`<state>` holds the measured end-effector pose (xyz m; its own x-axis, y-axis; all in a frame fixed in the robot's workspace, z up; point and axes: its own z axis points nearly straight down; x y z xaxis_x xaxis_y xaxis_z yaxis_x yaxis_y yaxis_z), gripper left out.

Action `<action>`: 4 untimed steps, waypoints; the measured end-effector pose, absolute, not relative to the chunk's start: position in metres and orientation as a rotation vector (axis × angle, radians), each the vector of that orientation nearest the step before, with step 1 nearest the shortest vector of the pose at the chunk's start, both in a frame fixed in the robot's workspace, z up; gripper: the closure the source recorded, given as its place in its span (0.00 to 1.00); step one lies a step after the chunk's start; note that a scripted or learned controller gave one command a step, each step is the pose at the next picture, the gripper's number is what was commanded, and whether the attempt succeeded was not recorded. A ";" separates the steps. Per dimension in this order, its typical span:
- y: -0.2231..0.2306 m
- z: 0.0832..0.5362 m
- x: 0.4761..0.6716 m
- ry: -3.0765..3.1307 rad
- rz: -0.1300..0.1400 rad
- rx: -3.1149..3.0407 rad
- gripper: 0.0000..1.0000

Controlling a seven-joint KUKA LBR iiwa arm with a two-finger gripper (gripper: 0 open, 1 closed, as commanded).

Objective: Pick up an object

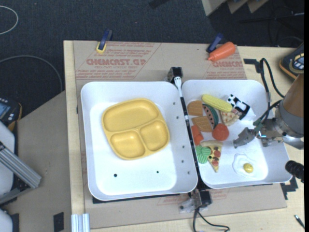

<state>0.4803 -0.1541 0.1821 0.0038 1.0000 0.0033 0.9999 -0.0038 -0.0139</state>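
The end effector [243, 138] hangs low inside the right bin [258, 88], just above the fried egg toy [244, 166]; whether its fingers are apart or together cannot be told, and nothing shows between them. The arm [293, 115] reaches in from that bin's right side. Toy foods [212, 117], the things to pick, crowd the bin's left half. Cardboard [116, 57] beyond the bins reads "CHEMCAST GP".

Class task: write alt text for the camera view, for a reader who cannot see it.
A grey robot arm reaches from the right, its end effector over the right white bin, near a pile of toy food and a toy fried egg. The left white bin holds a yellow divided plate.
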 end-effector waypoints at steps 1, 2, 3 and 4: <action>-0.154 0.188 0.484 -2.221 0.000 -2.221 0.00; -0.152 0.124 0.485 -2.216 0.005 -2.216 0.00; -0.152 0.082 0.484 -2.218 0.002 -2.220 0.00; -0.152 0.095 0.485 -2.220 -0.001 -2.225 1.00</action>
<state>0.4850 -0.1521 0.0947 0.0019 1.0000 -0.0005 1.0000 -0.0019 0.0015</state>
